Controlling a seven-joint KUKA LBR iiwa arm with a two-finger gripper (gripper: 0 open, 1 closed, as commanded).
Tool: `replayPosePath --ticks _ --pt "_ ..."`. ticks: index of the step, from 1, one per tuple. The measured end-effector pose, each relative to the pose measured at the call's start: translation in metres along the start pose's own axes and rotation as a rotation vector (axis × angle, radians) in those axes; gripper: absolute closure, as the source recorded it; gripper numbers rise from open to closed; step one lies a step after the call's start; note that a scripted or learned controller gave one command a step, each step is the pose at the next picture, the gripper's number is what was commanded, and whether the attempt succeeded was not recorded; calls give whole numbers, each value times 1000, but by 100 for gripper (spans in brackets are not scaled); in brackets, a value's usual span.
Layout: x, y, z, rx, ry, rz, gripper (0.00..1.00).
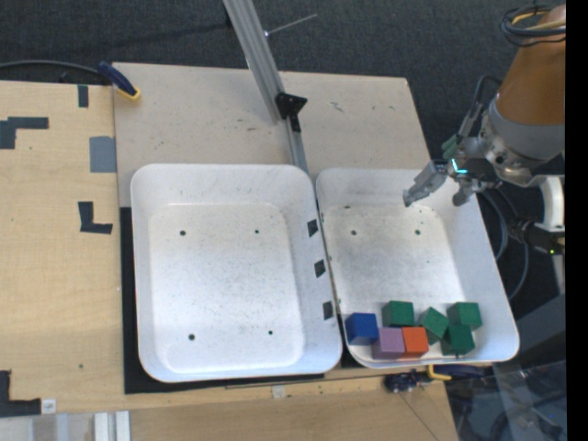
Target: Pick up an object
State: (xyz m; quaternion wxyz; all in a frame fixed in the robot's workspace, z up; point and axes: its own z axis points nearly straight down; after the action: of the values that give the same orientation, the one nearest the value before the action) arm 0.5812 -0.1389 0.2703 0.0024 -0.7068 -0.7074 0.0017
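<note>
Several small blocks lie clustered at the near end of the right bin (367,191): a blue block (362,327), a purple block (391,341), an orange block (415,340) and green blocks (399,313) (465,316) (457,339). My gripper (443,186) hangs over the far right corner of that bin, well away from the blocks. Its two fingers are spread apart with nothing between them.
The left bin (220,177) sits beside the right one on the wooden bench. A slanted metal pole (262,58) with a black clamp rises behind the bins. A blue and yellow tool (119,79) lies at the bench's far left.
</note>
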Motion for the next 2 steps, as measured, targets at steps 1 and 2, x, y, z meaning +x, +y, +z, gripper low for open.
replayPosePath --ticks 1,2 --pt "0 1 -3 -4 -1 -2 0" --pt "3 10 51 1 -1 -1 0"
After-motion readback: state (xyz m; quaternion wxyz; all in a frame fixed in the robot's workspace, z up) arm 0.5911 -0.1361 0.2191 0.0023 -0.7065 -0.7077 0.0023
